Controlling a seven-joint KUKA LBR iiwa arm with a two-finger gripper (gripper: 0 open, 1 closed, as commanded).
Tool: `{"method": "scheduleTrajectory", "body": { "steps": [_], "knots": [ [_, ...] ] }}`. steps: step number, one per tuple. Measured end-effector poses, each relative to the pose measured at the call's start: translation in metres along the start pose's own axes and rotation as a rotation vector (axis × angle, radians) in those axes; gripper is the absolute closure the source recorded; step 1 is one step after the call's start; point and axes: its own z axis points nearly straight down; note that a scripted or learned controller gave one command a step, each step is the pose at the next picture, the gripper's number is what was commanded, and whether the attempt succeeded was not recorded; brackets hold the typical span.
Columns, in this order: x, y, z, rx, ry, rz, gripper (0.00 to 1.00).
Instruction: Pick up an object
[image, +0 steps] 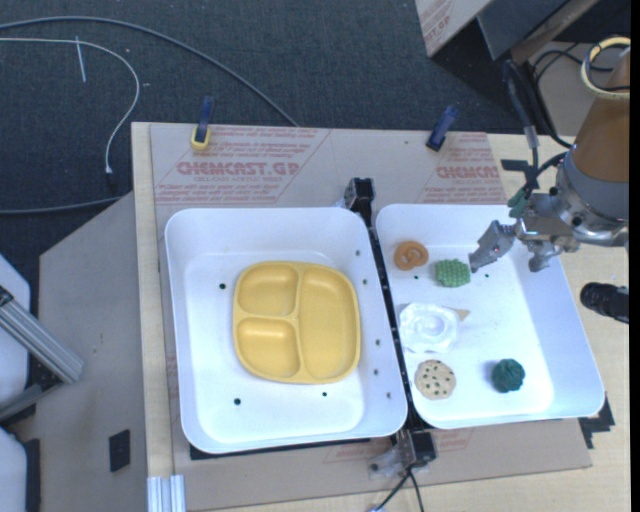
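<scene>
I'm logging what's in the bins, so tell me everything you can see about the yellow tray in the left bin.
The tray is pale yellow, looks like smooth plastic, and is a rounded rectangle with a raised rim. Ridges split it into three compartments: two smaller ones on the left, one long one on the right. Nothing lies in them. It sits flat, slightly rotated, near the middle of the left bin, touching only the bin floor.
</scene>
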Motion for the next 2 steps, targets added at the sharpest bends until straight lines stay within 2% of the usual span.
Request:
{"method": "scheduleTrajectory", "body": {
  "steps": [1,2],
  "knots": [
    [0.0,0.002,-0.007,-0.013,-0.001,-0.003,0.0],
    [0.006,0.009,0.052,-0.008,0.0,-0.003,0.0]
  ]
}}
